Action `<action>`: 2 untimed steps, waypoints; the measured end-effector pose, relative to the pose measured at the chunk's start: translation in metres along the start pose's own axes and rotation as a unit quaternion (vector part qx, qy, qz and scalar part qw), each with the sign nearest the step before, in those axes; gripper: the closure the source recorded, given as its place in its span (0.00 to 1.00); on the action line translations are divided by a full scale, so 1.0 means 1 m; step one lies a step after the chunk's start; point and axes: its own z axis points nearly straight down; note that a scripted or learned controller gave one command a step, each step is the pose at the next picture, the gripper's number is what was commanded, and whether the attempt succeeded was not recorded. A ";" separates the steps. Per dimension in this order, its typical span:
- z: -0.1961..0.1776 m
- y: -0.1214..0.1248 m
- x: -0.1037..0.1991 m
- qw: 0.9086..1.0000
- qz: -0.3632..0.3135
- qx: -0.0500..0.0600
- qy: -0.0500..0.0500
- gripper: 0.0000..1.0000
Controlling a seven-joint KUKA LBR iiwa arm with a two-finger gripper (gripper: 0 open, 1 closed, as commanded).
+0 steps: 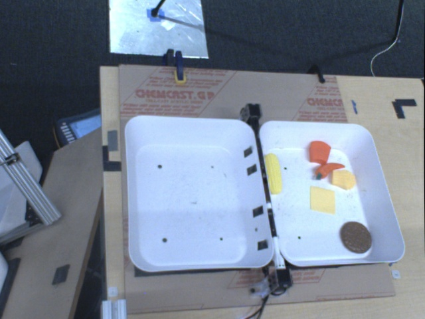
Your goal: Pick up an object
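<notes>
The right bin (382, 171) holds several small objects. A yellow corn cob (273, 173) lies along its left wall. An orange carrot-like piece (320, 154) sits near the back, with a yellow-orange wedge (343, 179) just right of it. A flat yellow square (323, 199) lies in the middle. A brown round cookie (356, 236) rests near the front right corner.
The left bin (143, 145) stands beside the right one, joined by black clips (257, 211) along the shared edge. Both rest on a cardboard sheet (219, 92). A silver plate (158, 17) lies on the dark floor behind. A metal frame (26, 185) stands at the left.
</notes>
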 end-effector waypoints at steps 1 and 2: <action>-0.002 0.002 0.003 1.000 -0.005 -0.001 0.001 1.00; -0.002 0.002 0.004 1.000 -0.006 -0.001 0.001 1.00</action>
